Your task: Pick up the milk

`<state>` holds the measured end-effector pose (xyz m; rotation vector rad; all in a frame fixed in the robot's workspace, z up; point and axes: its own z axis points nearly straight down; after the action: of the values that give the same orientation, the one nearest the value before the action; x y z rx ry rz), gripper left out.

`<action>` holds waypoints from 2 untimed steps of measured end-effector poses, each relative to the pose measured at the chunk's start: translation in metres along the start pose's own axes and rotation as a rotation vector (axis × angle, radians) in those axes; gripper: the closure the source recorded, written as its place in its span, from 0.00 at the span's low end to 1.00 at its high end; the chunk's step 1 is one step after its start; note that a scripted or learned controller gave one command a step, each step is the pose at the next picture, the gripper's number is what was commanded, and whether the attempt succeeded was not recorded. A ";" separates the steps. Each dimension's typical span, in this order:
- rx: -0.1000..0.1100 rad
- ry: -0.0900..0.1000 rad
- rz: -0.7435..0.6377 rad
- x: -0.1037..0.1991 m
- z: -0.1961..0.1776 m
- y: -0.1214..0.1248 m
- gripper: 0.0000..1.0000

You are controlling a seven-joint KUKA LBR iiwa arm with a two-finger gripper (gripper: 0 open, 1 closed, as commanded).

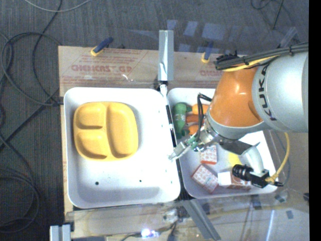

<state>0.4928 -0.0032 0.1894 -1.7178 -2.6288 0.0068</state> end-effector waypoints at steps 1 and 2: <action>-0.004 -0.002 0.048 -0.047 -0.194 0.019 0.00; -0.004 -0.003 -0.039 -0.040 -0.245 0.051 0.00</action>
<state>0.5569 -0.0187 0.4344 -1.6686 -2.6655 0.0035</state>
